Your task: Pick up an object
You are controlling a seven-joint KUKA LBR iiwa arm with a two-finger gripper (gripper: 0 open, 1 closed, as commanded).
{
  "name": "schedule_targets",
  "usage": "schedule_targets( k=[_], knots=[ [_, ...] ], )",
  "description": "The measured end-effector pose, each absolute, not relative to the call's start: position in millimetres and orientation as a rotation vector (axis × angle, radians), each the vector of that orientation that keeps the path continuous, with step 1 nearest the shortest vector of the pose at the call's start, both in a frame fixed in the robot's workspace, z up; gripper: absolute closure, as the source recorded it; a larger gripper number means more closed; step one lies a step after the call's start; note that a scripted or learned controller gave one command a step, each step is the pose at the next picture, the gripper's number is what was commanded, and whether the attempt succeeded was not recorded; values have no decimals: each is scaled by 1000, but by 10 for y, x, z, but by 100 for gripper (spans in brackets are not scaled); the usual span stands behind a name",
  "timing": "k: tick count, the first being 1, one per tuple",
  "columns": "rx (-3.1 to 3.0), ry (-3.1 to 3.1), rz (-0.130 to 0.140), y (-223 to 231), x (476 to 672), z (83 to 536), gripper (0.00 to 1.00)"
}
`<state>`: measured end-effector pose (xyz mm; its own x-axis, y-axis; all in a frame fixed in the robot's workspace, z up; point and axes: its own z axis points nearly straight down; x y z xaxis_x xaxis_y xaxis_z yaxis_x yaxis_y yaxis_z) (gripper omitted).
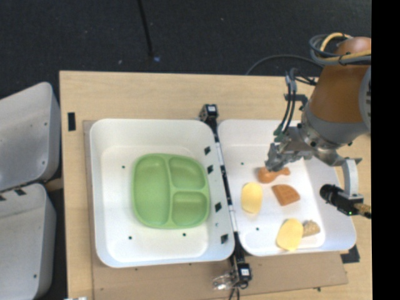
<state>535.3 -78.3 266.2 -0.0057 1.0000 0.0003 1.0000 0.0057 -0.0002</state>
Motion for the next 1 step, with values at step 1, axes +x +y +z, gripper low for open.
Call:
schedule_targets(
  k=[1],
  knots=[
    [-2217, -2229, -1, -310, 5557, 2516, 100]
  ],
)
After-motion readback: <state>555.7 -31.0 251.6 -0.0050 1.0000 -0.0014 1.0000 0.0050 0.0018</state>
